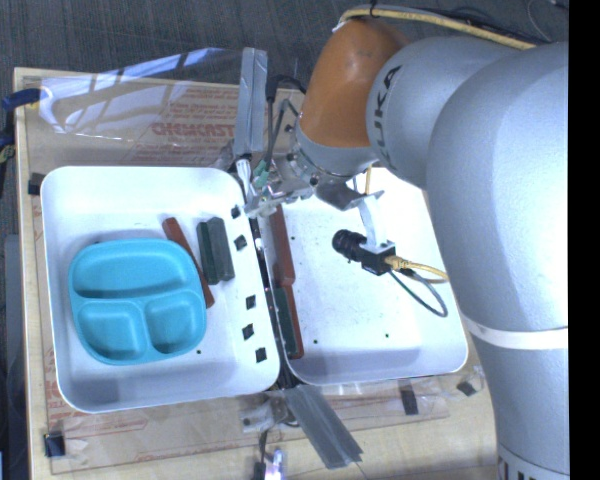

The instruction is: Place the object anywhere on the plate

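Observation:
A light blue plate (pixel 135 300) with three compartments lies in the left bin (pixel 110 193), towards its left side. Just right of the plate are a dark green bar (pixel 215 248) and a thin brown strip (pixel 185 253), both on the bin floor and touching the plate's right rim or close to it. My gripper (pixel 257 190) hangs over the seam between the two bins, near their far end, above and to the right of the green bar. Nothing shows in its grasp.
A long brown strip (pixel 283 253) and a dark greenish strip (pixel 292 330) lie along the left wall of the right bin (pixel 380 348). A black connector with a yellow-tipped cable (pixel 365 250) hangs from the arm over that bin. The grey arm covers the right side.

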